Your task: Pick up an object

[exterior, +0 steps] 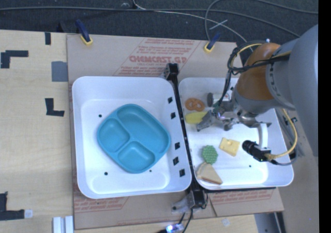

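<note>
Two shallow white bins sit side by side on a brown cardboard sheet across the middle of the frame. Left bin: a blue three-compartment plate lies flat near its centre, tilted on the diagonal. Right bin: five small food-shaped items, all in its left half. A brown pretzel lies uppermost, near the divider between the bins. A yellow lemon-like piece is just below it, touching or nearly so. A green bumpy piece sits lower, with a tan sandwich wedge just beneath it at the bin's lower left. A yellow cheese block lies to the right of the green piece, apart from it.

Arm enters from the right of the frame, orange band showing above the wrist, reaching down into the upper middle of the right bin. Gripper points toward frame left, its tip just beside the lemon-like piece. Whether the pincer is wide or narrow cannot be told from this angle; nothing is seen between its fingers. Black cable loops along the right side of the bin under the arm.
</note>
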Controlling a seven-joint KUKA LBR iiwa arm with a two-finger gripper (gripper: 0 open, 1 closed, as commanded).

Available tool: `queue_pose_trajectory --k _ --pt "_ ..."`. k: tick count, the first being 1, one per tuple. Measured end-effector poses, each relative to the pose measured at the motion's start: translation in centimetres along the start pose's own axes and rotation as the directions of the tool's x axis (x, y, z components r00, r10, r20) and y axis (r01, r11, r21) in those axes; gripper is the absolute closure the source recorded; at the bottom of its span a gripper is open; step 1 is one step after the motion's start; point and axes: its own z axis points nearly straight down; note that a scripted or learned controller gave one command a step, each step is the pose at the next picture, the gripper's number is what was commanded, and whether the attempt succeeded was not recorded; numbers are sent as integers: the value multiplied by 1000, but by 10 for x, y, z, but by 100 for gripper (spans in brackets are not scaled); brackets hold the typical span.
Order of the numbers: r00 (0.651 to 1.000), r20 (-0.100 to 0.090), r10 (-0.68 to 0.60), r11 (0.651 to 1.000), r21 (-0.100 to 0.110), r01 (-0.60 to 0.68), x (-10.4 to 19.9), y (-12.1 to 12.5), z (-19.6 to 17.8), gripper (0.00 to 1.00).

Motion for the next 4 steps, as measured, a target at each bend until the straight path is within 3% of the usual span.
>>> queue_pose_trajectory --k 1,3,4 --pt "1000 -1 -3 1000 -2 3 1 1 -13 100" --pt "1000 0 1 1000 -9 -1 -9 5 -122 100" --pt "1000 -1 0 1000 -6 0 -8 6 -127 100"
